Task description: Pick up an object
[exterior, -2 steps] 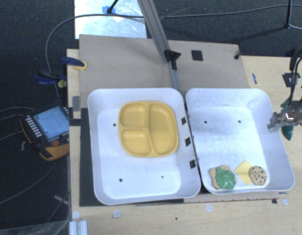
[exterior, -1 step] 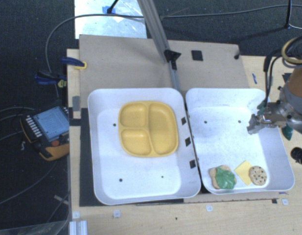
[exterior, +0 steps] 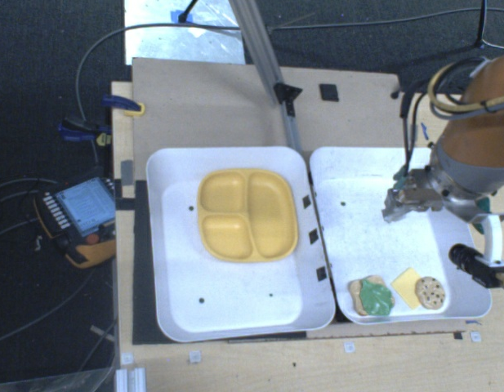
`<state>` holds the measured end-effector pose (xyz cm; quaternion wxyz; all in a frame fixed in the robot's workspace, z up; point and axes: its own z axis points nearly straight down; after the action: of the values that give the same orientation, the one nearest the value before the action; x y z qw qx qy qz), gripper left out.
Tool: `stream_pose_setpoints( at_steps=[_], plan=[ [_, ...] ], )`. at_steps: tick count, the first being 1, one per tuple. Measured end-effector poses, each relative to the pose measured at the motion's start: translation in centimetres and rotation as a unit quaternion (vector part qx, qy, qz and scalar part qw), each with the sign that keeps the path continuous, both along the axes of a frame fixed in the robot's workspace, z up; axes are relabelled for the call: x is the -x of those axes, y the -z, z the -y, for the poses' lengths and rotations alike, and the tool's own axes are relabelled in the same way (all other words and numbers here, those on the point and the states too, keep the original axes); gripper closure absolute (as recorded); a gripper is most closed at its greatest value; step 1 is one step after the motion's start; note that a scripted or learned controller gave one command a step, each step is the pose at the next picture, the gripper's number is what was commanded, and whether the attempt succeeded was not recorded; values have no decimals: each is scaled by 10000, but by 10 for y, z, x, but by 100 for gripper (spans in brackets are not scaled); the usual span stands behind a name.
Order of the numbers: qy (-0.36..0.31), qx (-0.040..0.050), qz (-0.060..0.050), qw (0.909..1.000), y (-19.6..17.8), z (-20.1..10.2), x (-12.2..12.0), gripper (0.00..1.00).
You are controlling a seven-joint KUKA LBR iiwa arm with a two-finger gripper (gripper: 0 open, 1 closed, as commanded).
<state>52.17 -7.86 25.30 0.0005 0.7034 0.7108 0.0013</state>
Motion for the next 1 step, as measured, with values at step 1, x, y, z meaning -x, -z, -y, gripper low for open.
stream_pose_setpoints(
  at_steps=[1],
  plan=[
    [-1, -6, -11, 10000, 16, -57, 3, 100]
  ],
)
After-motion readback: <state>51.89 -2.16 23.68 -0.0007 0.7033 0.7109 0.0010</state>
